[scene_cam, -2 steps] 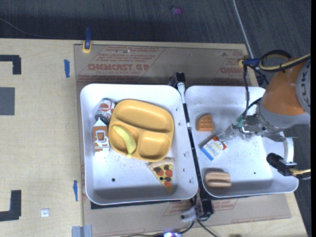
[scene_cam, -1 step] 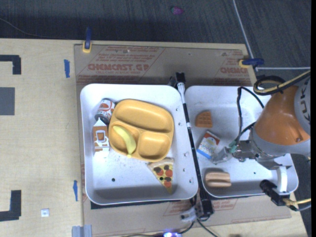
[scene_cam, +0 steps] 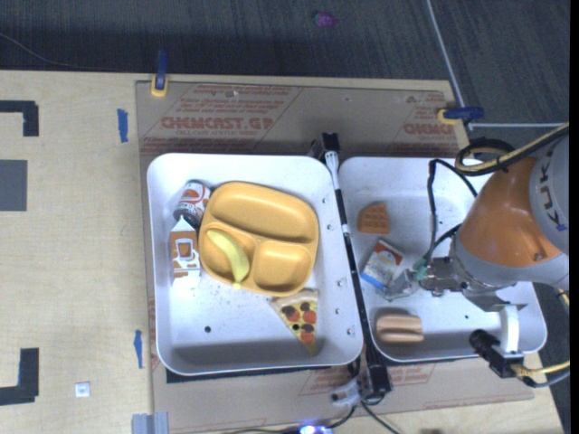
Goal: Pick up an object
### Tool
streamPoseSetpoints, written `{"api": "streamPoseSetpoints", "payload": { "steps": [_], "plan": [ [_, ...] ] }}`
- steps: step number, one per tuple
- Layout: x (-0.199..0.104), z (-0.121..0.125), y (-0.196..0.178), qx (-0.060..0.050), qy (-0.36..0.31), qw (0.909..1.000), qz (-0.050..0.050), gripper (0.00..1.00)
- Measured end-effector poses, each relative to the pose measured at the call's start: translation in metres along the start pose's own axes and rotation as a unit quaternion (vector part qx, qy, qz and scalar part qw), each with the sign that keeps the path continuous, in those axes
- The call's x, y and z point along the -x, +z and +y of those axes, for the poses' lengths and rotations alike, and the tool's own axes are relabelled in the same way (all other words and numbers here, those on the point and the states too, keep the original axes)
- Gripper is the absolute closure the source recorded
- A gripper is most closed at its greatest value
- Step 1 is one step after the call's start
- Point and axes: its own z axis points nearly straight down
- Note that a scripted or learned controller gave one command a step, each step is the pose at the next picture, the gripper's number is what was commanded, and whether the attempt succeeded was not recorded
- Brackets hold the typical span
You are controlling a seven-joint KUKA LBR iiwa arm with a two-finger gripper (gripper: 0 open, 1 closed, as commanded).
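Two white bins: left bin (scene_cam: 172, 333) holds one yellow divided plate (scene_cam: 262, 233), one banana (scene_cam: 228, 253), one pizza slice (scene_cam: 300, 316), one can (scene_cam: 191, 203); right bin (scene_cam: 407, 172), one hot dog (scene_cam: 399, 327), one packet (scene_cam: 382, 265) at gripper (scene_cam: 418, 274), grip state indeterminate.

Arm (scene_cam: 520, 229) is running off the right edge, hiding the bin wall (scene_cam: 534, 328) behind it. Gripper (scene_cam: 418, 277) fingers are blurring into the packet (scene_cam: 382, 265) just left of them. Tray (scene_cam: 258, 236) is covering part of the can (scene_cam: 190, 204).

Dark grey carpet floor (scene_cam: 271, 16) lies beyond a pale wooden bench (scene_cam: 63, 242) topped with brown board (scene_cam: 298, 116)
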Motion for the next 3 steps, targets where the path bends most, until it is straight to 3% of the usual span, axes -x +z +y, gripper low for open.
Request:
{"api": "streamPoseSetpoints", "payload": {
  "steps": [3],
  "plan": [
    [-0.0017, 0.0, 0.0001, 0.0, 0.0, 1.0, 0.0, 0.0]
  ]
}}
